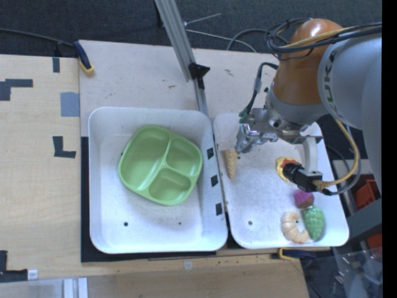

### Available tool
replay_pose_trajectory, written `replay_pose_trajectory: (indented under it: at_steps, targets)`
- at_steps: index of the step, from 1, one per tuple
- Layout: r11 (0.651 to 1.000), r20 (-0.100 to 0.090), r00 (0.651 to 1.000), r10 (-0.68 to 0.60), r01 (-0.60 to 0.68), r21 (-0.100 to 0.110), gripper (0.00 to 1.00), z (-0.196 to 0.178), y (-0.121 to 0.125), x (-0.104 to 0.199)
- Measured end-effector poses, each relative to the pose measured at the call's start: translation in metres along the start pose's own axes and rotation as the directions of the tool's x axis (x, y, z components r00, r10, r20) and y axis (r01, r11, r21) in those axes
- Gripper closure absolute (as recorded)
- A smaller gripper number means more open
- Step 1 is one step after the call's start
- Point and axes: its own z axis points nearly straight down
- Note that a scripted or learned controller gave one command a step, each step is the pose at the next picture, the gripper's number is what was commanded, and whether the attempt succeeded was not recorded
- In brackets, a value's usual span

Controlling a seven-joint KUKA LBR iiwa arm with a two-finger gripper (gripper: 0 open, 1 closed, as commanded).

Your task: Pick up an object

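Gripper: your two-finger metal gripper hangs over the right white bin, near its top-left corner; you cannot tell from this view how it is set.
Arm: your grey arm with the orange band comes in over the right bin's top edge.
Nearest object: you see a tan ice-cream-cone-shaped toy lying on the right bin's floor by its left wall, just below the gripper.
Right edge items: a yellow and red toy sits partly behind a black cable fitting; a magenta toy lies just below.
Bottom-right corner: a pale croissant-shaped toy touches a green bumpy toy.
Left bin: your left white bin holds a light-green divided plastic plate, tilted, around its middle.
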Motion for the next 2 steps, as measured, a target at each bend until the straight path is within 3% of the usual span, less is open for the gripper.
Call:
replay_pose_trajectory:
  at_steps: [2]
  targets:
    - [1.0, 0.001, 1.0, -0.001, 0.001, 0.0, 1.0, 0.004, 0.04, 0.104]
